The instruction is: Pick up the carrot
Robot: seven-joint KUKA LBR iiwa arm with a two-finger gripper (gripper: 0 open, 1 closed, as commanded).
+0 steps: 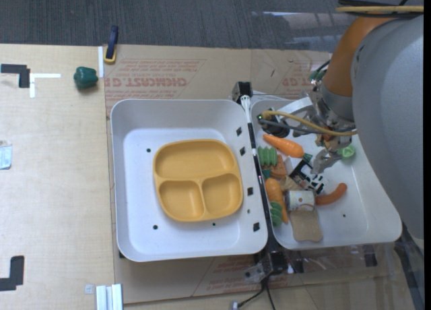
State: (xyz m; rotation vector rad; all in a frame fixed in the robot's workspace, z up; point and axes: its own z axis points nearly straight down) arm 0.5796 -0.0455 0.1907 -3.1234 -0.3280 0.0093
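Note:
An orange carrot (pixel 283 145) lies slantwise in the upper left part of the right bin (pixel 363 221). A second orange carrot-like piece (pixel 273 193) with a green top (pixel 269 159) lies along that bin's left wall. My gripper (pixel 309 176) hangs low over the middle of the right bin, just below and right of the upper carrot and apart from it. Beside the gripper are a reddish sausage (pixel 330 195) and a small white cylinder (pixel 301 199). I see nothing held in the gripper.
The left bin (pixel 131 228) holds a yellow divided plate (pixel 198 179). In the right bin there is also a bread slice (pixel 307 225) and a small green piece (pixel 346 151). A green toy (pixel 85 77) sits on the bench at the far left.

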